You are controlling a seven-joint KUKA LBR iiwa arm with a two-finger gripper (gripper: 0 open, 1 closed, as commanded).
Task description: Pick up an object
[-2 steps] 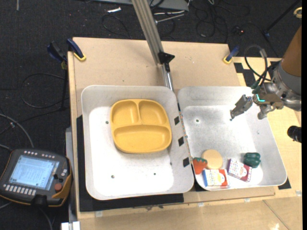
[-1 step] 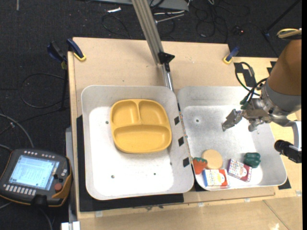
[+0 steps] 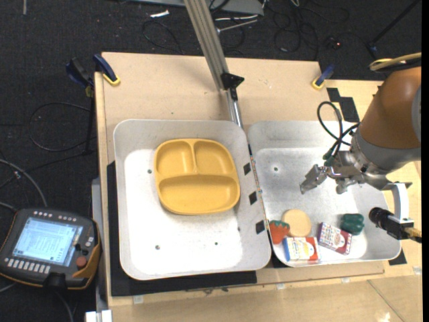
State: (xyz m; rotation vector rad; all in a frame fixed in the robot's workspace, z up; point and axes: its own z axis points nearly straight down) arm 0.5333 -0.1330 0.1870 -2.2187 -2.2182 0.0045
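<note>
The pincer (image 3: 328,178) hangs over the middle of the right bin (image 3: 281,154) with its two fingers spread apart and nothing between them. The things it could pick lie nearer the camera, crowded along that bin's front edge: a round tan biscuit-like disc (image 3: 297,221), a small red-and-orange piece (image 3: 278,229) touching it, a small carton with a blue side (image 3: 299,249), a pink-and-white packet (image 3: 334,238) and a dark green lump (image 3: 352,223).

The risk, as I judge it, comes from that crowding. Fingers dropped among them may land on two items at once, nudge a neighbour, or press against the bin's raised rim. The flat disc offers little to pinch, and the packet may slip.

The left bin (image 3: 134,247) holds a yellow three-compartment plate (image 3: 197,177), well apart from the pincer. Both bins sit on the counter (image 3: 167,86).
</note>
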